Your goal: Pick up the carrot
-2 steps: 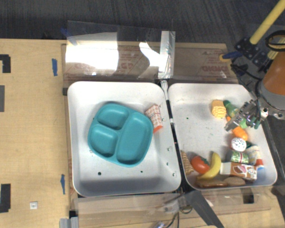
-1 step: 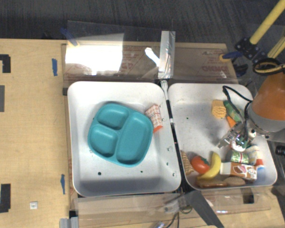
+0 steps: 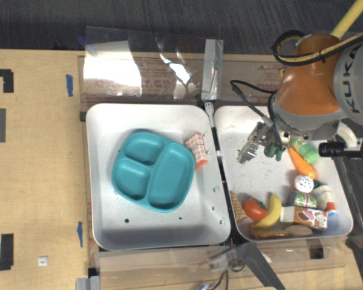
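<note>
Hovering gripper (image 3: 258, 145): over right bin (image 3: 254, 116), fingers' spread impossible to tell.
Carrot (image 3: 301, 162): just right of gripper, green top partly hidden under the arm.

The bench (image 3: 30, 162) bears two white bins (image 3: 109, 222) side by side.

Bright overhead light; glare on plastic sheet (image 3: 151, 71).
</note>
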`<state>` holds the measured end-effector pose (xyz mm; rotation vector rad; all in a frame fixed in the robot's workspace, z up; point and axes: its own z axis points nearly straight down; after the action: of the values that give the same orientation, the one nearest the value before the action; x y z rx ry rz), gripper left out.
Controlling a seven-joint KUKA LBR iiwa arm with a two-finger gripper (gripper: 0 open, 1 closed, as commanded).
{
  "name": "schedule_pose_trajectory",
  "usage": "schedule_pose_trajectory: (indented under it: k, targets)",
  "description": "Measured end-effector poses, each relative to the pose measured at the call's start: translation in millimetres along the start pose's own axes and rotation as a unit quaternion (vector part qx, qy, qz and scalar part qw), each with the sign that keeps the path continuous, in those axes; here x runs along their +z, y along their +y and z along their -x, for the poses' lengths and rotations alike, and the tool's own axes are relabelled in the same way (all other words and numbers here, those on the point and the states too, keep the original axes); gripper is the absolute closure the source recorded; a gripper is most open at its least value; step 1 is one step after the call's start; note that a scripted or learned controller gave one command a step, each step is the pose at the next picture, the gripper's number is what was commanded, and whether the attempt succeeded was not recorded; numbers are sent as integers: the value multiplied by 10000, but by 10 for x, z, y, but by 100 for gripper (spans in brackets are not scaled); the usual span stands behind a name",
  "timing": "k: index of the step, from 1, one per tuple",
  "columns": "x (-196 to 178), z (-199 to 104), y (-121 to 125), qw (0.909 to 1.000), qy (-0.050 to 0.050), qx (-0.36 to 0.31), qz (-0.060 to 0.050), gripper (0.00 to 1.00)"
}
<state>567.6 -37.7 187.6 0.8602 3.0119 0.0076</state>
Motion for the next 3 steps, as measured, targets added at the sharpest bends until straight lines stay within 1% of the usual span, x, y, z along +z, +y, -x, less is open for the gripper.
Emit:
schedule_pose_trajectory:
  k: [1, 2, 3]
  targets:
    - [-421, 763, -153, 9997, -12, -241, -19, 100]
    - [804, 922, -659, 9977, 67, -680, -43, 100]
    - [751, 945, -629, 9976, 17, -697, -24, 0]
